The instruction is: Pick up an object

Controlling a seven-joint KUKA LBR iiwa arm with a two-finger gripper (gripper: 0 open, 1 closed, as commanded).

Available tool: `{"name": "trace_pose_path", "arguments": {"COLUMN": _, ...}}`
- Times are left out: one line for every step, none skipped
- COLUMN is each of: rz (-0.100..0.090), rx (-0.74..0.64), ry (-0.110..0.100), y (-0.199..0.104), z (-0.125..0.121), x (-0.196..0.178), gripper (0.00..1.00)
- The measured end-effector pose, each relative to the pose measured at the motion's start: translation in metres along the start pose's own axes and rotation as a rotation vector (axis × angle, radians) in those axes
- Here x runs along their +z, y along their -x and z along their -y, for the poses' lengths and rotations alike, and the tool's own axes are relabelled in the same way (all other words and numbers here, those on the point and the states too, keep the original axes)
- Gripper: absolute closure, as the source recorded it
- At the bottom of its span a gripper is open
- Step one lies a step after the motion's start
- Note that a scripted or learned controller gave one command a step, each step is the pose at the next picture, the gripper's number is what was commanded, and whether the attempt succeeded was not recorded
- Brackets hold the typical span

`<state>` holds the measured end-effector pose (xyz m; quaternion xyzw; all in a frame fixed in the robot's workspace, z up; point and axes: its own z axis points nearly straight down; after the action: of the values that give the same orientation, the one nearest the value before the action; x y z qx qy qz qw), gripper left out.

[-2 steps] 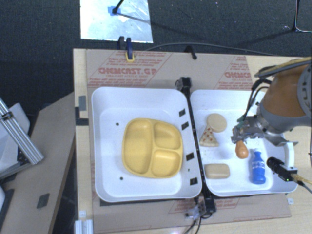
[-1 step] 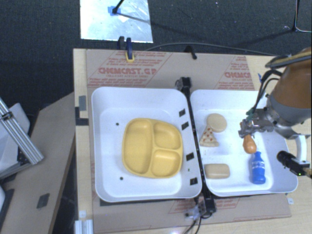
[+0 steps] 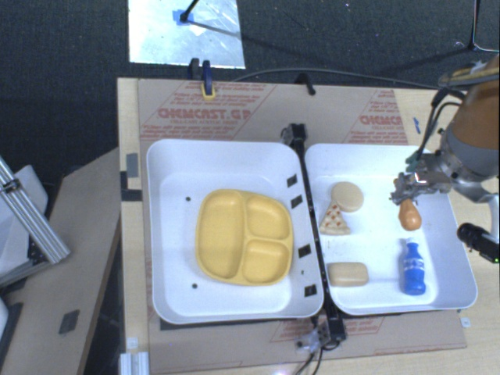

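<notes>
Bench w/ red-lettered board is sitting under two white bins. Left bin is carrying a yellow divided plate at its centre. Right bin is holding the small stuff. Arm is reaching in from 3 o'clock, orange band showing above the wrist. Gripper is hanging over the right bin's 1-2 o'clock area; fingers too blurred, can't tell if spread or closed. Blue bottle is lying at approx 4 o'clock in the bin, long axis running 12-to-6, cap pointing to 12. Orange-brown object is sitting just below the gripper, long axis roughly 12-to-6; contact unclear. Round tan piece at 10 o'clock, pizza wedge just below it, tan block at 7 o'clock.
</notes>
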<state>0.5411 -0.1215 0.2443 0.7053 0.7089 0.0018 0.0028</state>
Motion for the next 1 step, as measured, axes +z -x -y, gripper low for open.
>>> {"name": "trace_pose_path", "arguments": {"rz": -0.001, "rx": 0.000, "ry": -0.001, "y": 0.0003, "z": -0.0015, "x": -0.0317, "gripper": 1.00}}
